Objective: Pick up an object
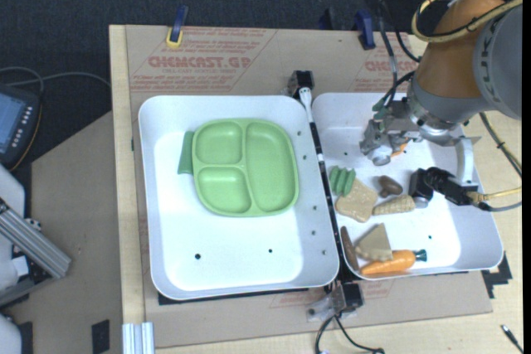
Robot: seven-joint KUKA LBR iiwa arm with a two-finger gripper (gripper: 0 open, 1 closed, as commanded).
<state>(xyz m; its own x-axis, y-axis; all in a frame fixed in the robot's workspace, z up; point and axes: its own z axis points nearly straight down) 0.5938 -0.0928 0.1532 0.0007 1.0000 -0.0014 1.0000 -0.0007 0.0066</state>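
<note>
Objects available for picking all lie in the right bin (465,238), grouped in its middle and near portion. A green ridged piece (341,179) sits close to the bin's left wall, with a tan flat piece (357,201) touching its near end. Just to the right of these are a small brown lump (388,186) and, below it, a pale ribbed piece (393,207) lying roughly crosswise. Nearer the front wall, a tan wedge (373,242) rests against a carrot (387,264), which lies crosswise along the front of the bin with a small teal bit (421,255) at its right end. A thin brown strip (346,243) lies along the left wall beside the wedge. The gripper (380,149) is over the far half of the right bin, above bare white floor, beyond the small brown lump and apart from every listed item. The arm (452,66) enters from the right, its orange band prominent above the wrist. Whether the gripper is open or closed, and whether it has hold of anything, cannot be told from this angle; its height above the bin floor cannot be judged either. The left bin (232,261) contains a green divided plate (245,166) with three compartments, lying flat in the far half, with a darker green flap (185,153) showing at its left edge.
</note>
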